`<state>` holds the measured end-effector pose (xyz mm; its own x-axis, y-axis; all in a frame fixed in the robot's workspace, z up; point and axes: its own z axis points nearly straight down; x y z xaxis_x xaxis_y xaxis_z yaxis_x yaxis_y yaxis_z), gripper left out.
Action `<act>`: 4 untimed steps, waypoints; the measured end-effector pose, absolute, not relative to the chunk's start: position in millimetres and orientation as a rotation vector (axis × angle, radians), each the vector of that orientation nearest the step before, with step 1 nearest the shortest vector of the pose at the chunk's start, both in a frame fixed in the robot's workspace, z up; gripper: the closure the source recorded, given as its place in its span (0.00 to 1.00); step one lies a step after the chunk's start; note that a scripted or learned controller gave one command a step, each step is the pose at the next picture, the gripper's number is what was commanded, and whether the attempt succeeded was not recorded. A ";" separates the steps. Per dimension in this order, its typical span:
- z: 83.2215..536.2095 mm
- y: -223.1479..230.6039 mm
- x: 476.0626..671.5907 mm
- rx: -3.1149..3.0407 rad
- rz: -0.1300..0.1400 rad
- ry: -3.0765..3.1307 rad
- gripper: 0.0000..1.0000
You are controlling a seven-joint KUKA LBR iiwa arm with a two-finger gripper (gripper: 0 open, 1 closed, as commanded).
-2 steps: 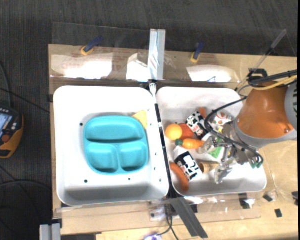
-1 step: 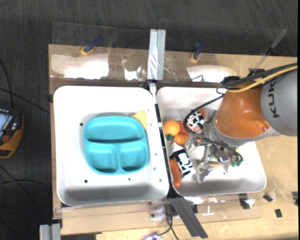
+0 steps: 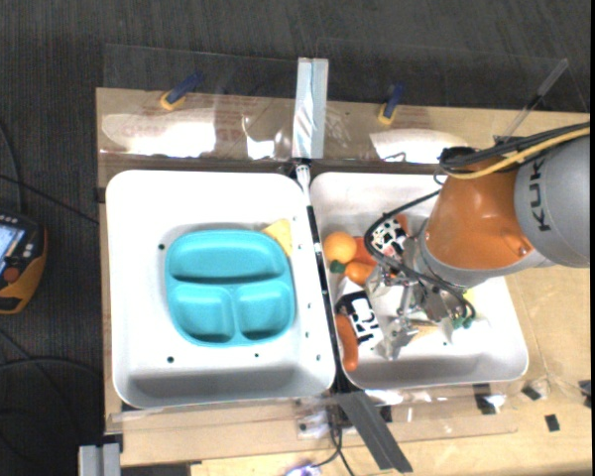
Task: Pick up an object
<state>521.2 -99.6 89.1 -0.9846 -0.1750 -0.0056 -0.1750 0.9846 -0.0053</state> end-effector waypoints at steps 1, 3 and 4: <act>89.3 -99.6 606.3 -0.179 -0.003 3.122 0.00; 183.2 -52.3 600.9 -0.112 0.002 3.137 1.00; 238.8 -30.0 635.5 0.055 0.002 3.138 1.00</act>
<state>635.5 -30.0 238.8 -0.9994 0.0353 -0.0028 0.0353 0.9994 0.0011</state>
